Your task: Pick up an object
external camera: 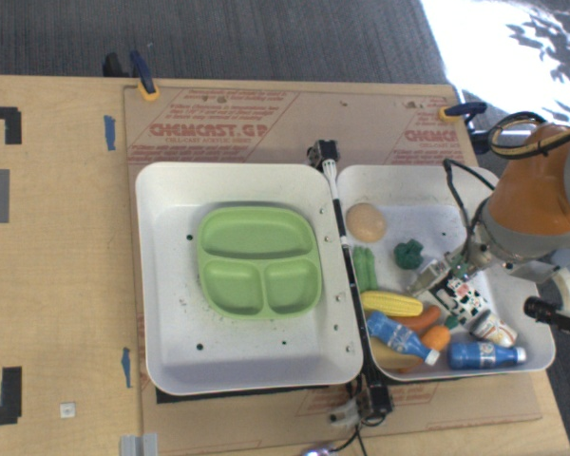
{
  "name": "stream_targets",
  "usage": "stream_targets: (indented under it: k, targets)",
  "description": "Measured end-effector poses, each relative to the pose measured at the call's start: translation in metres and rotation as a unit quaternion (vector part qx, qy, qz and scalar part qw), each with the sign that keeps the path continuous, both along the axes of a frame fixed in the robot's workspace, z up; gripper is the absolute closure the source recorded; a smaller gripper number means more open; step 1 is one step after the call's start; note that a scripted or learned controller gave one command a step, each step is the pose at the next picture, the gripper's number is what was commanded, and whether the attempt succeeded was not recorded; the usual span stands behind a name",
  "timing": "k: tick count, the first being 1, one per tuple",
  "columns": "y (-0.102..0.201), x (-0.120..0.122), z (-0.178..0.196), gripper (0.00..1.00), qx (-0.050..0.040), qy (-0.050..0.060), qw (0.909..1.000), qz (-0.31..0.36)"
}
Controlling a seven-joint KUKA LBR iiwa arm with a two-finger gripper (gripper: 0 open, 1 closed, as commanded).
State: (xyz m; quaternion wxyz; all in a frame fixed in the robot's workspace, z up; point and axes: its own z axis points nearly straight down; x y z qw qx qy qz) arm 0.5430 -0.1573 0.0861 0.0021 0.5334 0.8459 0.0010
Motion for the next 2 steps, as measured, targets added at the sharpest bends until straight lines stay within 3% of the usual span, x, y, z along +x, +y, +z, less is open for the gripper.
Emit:
stream_targets:
  k: [1,2]
  targets:
    - [0.000,0.002,0.011,1.00,-0.0003,-0.003,1.0000,0.000]
    - [0.042,0.070,0.106,1.00,0.0008,0.001,0.9865,-0.164]
